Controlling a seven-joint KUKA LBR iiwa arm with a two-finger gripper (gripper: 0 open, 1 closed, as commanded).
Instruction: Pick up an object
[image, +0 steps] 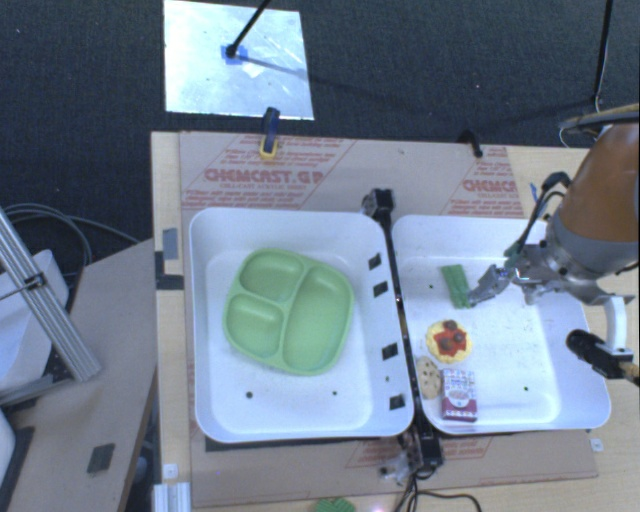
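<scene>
1. Camera view, tabletop (330, 160): brown board with red lettering carries two shallow white bins side by side, meeting at a dark seam with black clips.
2. Left bin (215, 240): holds a pale green divided plate (289, 311) with three compartments, lying flat near the middle.
3. Right bin (575, 395): four small items. A green flat bar (455, 283) lies tilted in the upper left part. Below it, a round yellow piece topped with red (449, 341). Near the lower left corner, a cookie (429, 377) by the seam, and just beside it a small red-and-white packet (459, 394).
4. Arm (600, 200): enters from the right, orange band visible, wrist low over the right bin.
5. Claw (487, 287): tip sits just right of the green flat bar, close to its lower end; contact not clear. Nothing seen between the fingers. Whether it is released or clenched, cannot tell; the tip is blurred.
6. Off the tabletop: a shiny metal sheet (238, 58) lies on dark carpet above.
</scene>
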